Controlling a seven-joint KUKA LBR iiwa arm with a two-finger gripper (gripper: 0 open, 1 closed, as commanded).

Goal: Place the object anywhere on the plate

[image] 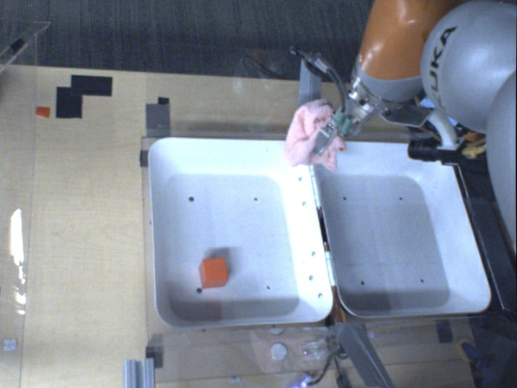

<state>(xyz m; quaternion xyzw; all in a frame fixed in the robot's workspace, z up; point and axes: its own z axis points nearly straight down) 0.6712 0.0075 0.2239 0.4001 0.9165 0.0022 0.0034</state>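
On bench, two bins [242, 156], one orange block [214, 272], one pink cloth [308, 133]

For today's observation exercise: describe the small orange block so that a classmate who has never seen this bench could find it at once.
Start at the two white bins lying side by side and take the left bin. Look toward its near left corner, where the orange block sits on the floor. It is small, boxy and bright orange, unlike the soft pink cloth hanging at the bins' far edge.

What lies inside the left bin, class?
On the floor of the left bin sits one orange block, near the front. A pink cloth at the gripper hangs over the bin's back right corner, hiding the rim there.
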